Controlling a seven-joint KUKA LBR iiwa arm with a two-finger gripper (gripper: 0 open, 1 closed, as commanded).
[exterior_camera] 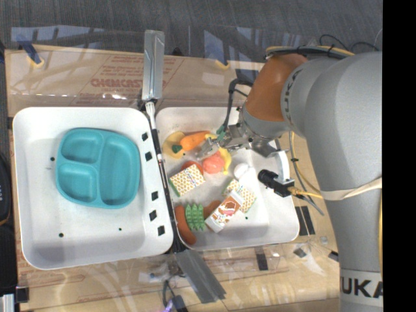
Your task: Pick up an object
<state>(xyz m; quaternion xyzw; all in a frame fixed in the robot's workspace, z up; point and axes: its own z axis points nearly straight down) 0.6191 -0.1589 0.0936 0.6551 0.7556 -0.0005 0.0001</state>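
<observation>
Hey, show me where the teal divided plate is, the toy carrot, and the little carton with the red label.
Teal divided plate (97, 168): camera view, on the ridge between its compartments.
Toy carrot (195, 140): camera view, middle of its orange body.
Carton with the red label (225, 212): camera view, on its printed front face.

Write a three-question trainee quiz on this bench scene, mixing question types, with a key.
1. True or false: the teal divided plate lies in the left bin.
2. The claw is over which bin? A) left B) right C) neither
3. Fill in: the carrot lies at the far end of the right bin, beside the ____ toy.

Key: 1 true; 2 B; 3 yellow
</observation>
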